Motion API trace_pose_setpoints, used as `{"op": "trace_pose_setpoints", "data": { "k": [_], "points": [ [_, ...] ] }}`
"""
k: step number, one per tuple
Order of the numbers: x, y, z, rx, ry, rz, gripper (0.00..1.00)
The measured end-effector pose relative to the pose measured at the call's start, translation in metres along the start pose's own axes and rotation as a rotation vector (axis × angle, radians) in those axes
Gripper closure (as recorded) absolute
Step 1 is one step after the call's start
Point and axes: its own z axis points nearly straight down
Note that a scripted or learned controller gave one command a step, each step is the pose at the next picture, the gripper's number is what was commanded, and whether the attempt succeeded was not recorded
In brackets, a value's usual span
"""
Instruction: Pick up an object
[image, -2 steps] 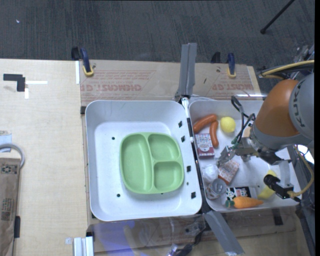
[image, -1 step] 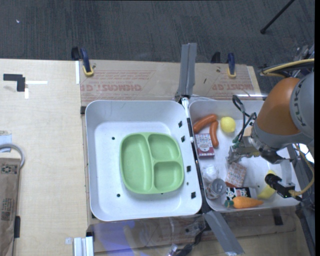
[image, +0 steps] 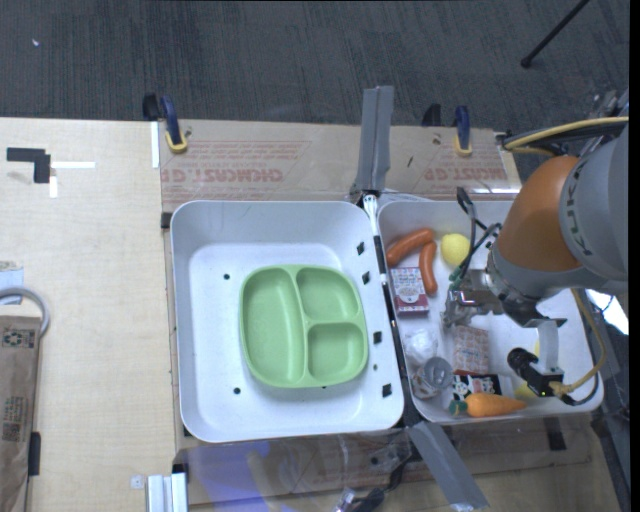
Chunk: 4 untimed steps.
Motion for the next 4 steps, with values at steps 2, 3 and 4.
{"op": "trace_pose_setpoints", "data": {
  "k": [2,3,4],
  "points": [
    [-0.02,-0.056,0.0,-0.002,0.0,-0.121,0.0],
    [-0.027,-0.009,0.0,0.0,-0.001,-0.095,0.0],
    [-0.005,-0.066,0.0,-0.003,-0.005,0.01,0.0]
  ]
}}
